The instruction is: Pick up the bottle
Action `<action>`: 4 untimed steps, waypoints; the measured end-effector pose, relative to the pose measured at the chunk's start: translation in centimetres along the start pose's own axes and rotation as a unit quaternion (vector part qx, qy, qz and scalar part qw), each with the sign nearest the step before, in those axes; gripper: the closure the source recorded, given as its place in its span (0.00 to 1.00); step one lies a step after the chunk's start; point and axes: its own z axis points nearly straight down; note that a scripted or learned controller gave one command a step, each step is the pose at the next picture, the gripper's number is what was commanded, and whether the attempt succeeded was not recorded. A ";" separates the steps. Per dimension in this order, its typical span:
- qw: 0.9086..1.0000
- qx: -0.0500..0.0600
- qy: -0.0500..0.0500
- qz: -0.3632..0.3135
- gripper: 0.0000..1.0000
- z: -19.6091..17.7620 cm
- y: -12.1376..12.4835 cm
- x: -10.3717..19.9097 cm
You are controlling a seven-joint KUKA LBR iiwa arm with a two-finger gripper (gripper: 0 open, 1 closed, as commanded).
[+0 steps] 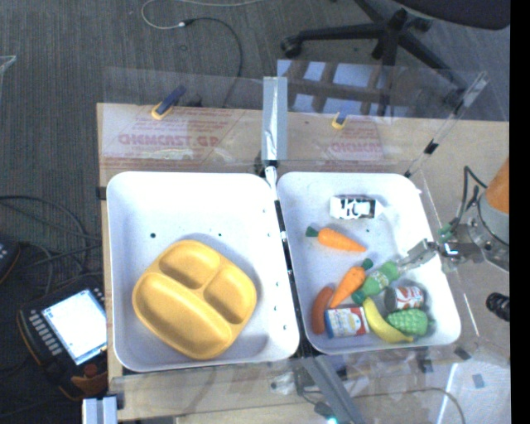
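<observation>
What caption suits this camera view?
Pincer hovers by green bottle amid toy food in right bin; yellow tray in left.

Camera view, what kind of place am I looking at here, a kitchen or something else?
Probably a robotics lab or test workshop, not a kitchen. Two white bins sit on a rough bench, holding toy food such as a plastic carrot and a yellow tray; an office chair base and loose cables lie on grey carpet.

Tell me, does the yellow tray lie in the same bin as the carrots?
No, the yellow tray lies in the left bin; the carrots lie in the right bin.
</observation>
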 end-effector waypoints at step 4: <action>0.992 -0.012 -0.009 -0.122 1.00 10.8 -0.5 9.7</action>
